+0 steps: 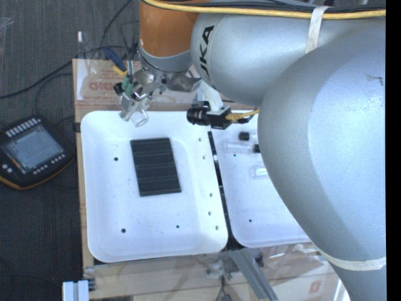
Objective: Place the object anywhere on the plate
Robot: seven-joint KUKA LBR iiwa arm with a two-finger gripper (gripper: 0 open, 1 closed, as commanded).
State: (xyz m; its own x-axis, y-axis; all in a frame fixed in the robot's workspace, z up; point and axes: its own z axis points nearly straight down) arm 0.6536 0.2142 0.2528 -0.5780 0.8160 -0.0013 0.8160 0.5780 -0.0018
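Observation:
A black ribbed rectangular plate lies flat in the left white bin, slightly left of its middle. My gripper hangs over the bin's far rim, above and a little to the left of the plate's far end. Nothing can be made out in the gripper. In the right bin a small clear object lies near the arm's edge. Two small dark bits sit farther back. The large grey arm hides most of the right bin.
A black cylindrical part on the arm's wrist sticks out over the divide between the bins. A teach pendant lies on the floor at the left. Cables and a printed cardboard sheet sit behind the left bin.

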